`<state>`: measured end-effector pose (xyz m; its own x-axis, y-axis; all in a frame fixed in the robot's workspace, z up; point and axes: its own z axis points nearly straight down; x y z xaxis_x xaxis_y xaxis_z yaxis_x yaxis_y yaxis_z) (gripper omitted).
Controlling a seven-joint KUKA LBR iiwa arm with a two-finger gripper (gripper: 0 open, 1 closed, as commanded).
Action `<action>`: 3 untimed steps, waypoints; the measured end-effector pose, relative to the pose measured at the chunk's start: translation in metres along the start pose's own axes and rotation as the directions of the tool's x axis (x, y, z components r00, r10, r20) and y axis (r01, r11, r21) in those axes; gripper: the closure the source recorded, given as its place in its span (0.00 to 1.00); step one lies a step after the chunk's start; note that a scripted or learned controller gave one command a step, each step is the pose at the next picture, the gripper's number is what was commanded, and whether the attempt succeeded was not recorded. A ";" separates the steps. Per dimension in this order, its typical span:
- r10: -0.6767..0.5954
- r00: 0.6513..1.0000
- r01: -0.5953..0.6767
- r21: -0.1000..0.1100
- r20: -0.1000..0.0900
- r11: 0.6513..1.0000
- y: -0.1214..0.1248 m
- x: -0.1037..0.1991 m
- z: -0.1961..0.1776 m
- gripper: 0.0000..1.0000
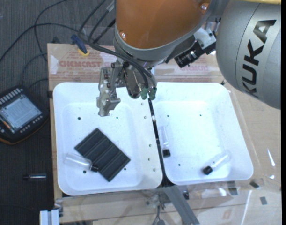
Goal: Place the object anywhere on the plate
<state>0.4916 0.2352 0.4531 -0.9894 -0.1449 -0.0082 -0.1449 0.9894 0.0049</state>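
A black ribbed plate (103, 153) lies flat at a slant in the front of the left bin (68, 102). A clear vial with a black cap (78, 162) lies against the plate's left edge, its cap end touching it. My gripper (104, 108) hangs over the back middle of the left bin, well behind the plate and apart from it. Two more clear vials lie in the right bin (227, 111): one vial (165, 142) next to the divider, the other vial (215, 164) near the front right corner.
The arm's orange band and grey wrist (157, 18) loom over the back of both bins. Cables (140, 86) dangle beside the gripper above the divider. A teach pendant (16, 114) lies on the floor to the left. A small dark pin (34, 176) lies outside the left bin.
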 end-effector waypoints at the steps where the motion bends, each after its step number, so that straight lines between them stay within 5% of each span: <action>1: 0.660 0.752 -0.660 0.008 -0.002 0.752 -0.016 -0.088 0.020 1.00; 2: 0.126 0.992 -0.126 0.004 -0.004 0.992 -0.022 -0.136 0.020 1.00; 3: -0.457 0.889 0.457 -0.001 -0.004 0.889 -0.027 -0.175 0.020 1.00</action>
<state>0.6691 0.2339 0.4345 -0.8139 -0.5810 -0.0061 -0.5810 0.8139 0.0019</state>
